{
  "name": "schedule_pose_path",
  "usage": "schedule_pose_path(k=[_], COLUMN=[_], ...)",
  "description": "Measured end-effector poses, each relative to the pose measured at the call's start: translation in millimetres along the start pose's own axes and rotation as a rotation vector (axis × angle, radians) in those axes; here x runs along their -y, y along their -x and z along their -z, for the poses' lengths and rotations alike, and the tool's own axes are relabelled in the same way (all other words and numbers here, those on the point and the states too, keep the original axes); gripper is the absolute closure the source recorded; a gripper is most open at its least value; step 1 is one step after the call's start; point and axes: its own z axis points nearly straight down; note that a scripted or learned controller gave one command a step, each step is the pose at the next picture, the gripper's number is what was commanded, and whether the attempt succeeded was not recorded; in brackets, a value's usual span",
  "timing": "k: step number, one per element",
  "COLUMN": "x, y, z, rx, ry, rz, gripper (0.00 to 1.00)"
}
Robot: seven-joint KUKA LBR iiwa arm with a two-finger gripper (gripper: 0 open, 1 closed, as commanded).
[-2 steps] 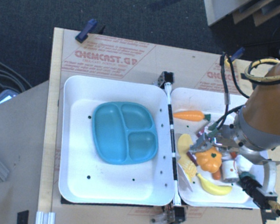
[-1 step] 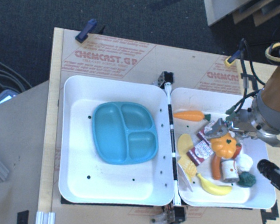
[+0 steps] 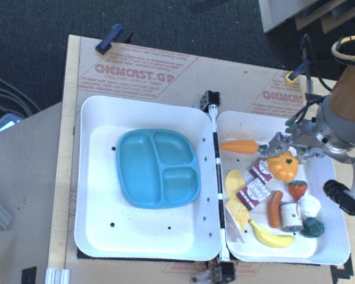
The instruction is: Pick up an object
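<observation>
arm: reaches in from the right, orange band high, wrist low over right bin far side | gripper: cannot tell how wide it stands or whether it grips anything | pepper just under it, carrot just left; banana well nearer | blue plate in left bin

A blue divided plate lies in the left bin. The right bin holds toy food — carrot, banana, orange pepper — with the gripper just above the pepper.
</observation>
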Motion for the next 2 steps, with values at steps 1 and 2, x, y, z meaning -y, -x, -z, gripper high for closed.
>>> schedule_pose_path(k=[1,2], x=[64,14], y=[-37,-12], z=[36,23], rx=[-0.003,0.000], ry=[-0.005,0.000], rz=[0.001,-0.001], gripper=[1.00,1.00])
